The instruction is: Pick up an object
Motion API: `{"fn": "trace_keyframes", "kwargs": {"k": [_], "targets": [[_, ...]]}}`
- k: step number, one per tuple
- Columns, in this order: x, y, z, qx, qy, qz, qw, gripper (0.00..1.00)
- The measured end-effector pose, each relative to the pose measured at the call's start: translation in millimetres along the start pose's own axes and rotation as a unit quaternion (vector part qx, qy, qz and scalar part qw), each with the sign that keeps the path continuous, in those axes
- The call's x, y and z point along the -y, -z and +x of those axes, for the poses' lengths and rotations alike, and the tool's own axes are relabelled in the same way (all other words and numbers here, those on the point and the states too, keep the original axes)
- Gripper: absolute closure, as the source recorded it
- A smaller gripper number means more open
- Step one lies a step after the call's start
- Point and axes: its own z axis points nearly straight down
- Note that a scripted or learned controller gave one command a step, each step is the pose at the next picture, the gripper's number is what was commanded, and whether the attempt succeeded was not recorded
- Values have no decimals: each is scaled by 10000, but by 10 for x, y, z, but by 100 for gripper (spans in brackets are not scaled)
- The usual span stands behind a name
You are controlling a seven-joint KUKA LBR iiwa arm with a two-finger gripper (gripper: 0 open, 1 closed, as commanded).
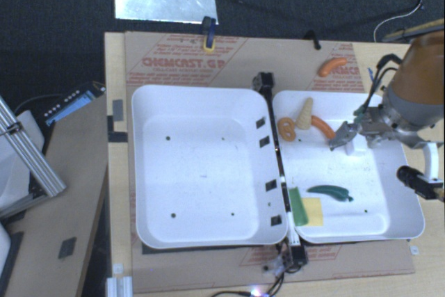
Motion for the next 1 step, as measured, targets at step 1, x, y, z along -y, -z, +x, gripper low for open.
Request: {"fn": "trace_keyframes", "kwargs": {"k": [1], "targets": [[-445, -1161, 240, -10, 13, 22, 10000, 0]]}}
